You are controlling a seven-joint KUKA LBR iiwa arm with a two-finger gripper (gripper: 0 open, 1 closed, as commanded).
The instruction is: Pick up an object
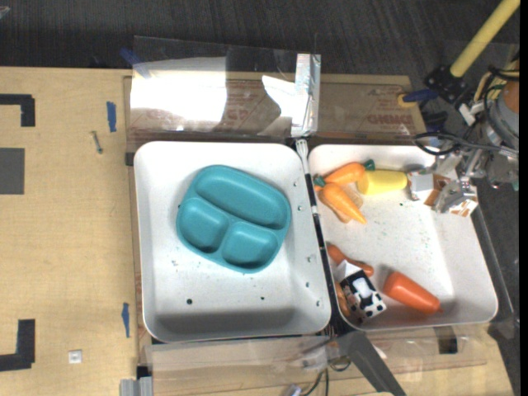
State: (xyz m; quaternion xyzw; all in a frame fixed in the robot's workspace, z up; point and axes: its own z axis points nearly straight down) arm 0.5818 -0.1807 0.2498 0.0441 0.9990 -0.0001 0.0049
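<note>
1. Camera view, left bin: the shallow white plastic left bin [157, 304] carries a teal three-compartment plastic tray [233, 216], lying slightly tilted near the bin's middle, towards its far edge
2. Camera view, right bin: in the shallow white plastic right bin [462, 246], a pair of orange plastic toy carrots [342, 190] lies in the far left corner, touching a yellow cylindrical plastic block [382, 182] just to their right
3. At the near edge lies a larger orange toy carrot [410, 293]; beside it, in the near left corner, sits a small black-and-white toy figure [360, 294] against the bin's wall
4. The metal two-finger gripper [450, 195] hangs over the far right corner of the right bin, near the yellow block but apart from it; whether it is spread or closed I cannot tell, and nothing is seen pinched in it
</note>
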